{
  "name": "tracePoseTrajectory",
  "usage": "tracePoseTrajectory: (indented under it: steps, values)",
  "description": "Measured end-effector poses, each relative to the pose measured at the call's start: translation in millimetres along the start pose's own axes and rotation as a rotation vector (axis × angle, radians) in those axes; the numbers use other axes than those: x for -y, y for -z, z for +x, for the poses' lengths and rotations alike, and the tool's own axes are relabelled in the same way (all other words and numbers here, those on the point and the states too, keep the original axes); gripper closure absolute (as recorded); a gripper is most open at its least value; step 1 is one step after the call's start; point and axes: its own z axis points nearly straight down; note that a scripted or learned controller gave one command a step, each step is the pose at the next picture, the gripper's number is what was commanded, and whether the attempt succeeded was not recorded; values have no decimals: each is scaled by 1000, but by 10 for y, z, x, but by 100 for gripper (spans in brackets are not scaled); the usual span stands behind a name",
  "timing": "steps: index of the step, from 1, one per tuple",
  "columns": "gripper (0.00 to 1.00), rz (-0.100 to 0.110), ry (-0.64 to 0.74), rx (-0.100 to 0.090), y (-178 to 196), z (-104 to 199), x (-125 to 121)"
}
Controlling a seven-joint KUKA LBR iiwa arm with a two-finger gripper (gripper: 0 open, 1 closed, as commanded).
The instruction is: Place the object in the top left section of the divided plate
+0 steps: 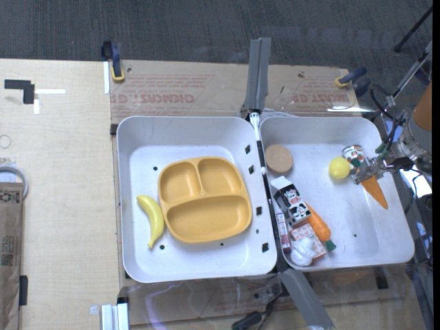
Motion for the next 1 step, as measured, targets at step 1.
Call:
tracePoseTrajectory:
  steps: [1]
  values:
    - [100,2,-122,2,1423,-213,630]
